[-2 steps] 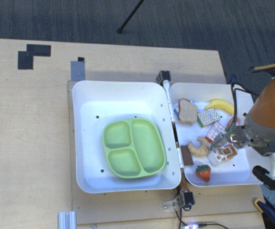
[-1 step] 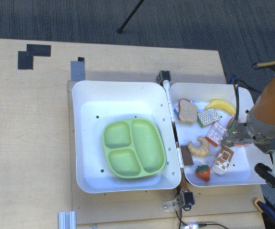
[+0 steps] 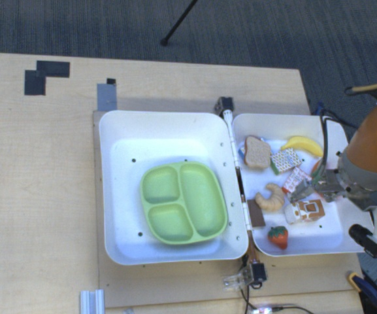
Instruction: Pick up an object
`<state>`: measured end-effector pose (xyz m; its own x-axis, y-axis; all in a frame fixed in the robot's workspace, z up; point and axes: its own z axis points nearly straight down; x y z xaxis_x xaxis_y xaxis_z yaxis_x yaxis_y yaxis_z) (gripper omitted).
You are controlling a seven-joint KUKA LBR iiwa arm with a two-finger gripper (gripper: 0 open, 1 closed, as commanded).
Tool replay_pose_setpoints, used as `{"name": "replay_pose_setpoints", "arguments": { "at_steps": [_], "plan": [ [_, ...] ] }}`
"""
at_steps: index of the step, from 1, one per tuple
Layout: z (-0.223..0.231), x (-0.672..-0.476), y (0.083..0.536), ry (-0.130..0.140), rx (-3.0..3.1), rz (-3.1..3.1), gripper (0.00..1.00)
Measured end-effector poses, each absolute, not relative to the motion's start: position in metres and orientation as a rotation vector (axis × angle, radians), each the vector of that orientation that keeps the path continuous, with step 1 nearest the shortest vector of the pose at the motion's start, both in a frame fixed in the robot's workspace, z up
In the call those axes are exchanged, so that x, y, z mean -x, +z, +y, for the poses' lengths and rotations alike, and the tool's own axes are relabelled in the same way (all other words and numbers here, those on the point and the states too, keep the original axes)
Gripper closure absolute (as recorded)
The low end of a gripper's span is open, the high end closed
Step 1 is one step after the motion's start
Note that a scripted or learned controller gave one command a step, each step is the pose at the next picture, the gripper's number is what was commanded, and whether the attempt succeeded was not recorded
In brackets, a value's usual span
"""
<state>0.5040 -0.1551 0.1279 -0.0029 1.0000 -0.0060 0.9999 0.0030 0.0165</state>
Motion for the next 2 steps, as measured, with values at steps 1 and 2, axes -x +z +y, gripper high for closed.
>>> {"name": "replay_pose_setpoints", "arguments": {
  "at_steps": [1,2],
  "plan": [
    [-0.105,-0.489,0.087,0.007,-2.214,2.221,0.0],
    [-0.104,-0.491,0.098,0.013,-2.209,2.22,1.0]
  ]
}}
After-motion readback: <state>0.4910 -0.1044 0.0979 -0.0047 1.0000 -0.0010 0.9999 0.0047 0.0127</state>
